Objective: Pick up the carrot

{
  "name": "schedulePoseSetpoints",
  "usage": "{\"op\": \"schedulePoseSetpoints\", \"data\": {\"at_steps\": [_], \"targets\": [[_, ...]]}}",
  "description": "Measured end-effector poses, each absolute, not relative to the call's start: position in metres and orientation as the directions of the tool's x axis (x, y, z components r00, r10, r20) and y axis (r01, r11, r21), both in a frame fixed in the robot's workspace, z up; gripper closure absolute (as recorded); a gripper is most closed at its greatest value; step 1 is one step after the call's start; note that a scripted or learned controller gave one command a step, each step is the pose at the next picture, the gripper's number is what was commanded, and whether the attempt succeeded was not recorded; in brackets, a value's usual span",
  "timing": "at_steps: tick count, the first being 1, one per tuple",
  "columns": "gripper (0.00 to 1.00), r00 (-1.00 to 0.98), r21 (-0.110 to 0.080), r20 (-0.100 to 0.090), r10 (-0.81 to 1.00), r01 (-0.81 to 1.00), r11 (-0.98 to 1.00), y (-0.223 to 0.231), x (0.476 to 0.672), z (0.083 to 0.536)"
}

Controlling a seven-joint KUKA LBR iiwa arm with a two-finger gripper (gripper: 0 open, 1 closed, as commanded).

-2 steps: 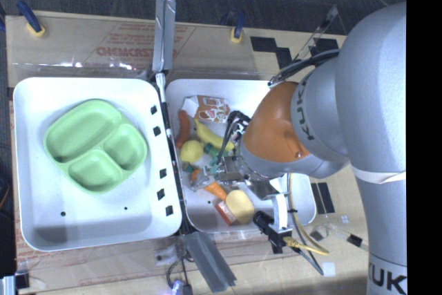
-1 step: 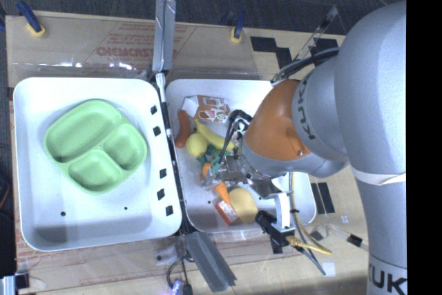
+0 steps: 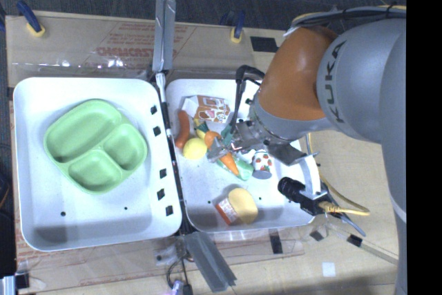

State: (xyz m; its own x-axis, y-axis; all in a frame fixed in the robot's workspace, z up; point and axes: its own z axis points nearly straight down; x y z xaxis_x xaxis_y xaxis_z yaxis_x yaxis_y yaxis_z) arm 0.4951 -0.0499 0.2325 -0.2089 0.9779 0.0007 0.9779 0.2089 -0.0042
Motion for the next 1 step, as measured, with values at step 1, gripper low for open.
{"op": "schedulePoseSetpoints", "data": {"at_steps": [1], "targets": [[1.0, -0.478, -0.004, 0.002, 0.878, 0.878, 0.478, -0.0437, 0.4777, 0.2472]]}}
